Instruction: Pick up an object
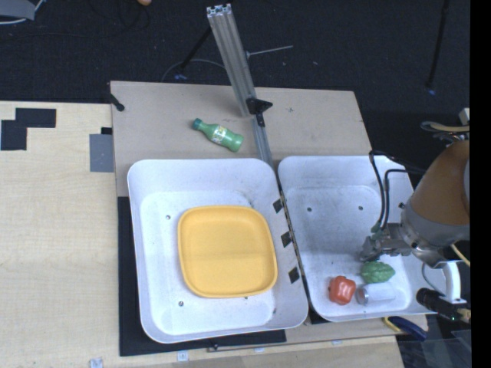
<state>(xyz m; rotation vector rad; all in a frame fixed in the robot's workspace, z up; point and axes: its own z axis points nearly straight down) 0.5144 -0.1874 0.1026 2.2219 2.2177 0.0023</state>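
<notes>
In the right bin (330,198) a green leafy vegetable toy (377,271) lies near the front right, with a red pepper (342,289) and a small grey cylinder (362,296) just in front of it. My gripper (375,251) is down in that bin, right above and touching the back edge of the green toy. The arm comes in from the right and covers the wrist. A yellow square plate (227,250) lies in the left bin (153,198).
A green bottle (218,134) lies on the board behind the left bin. A slanted aluminium post (236,52) rises behind the seam between the bins. Black clips (285,238) sit on the divider between the bins.
</notes>
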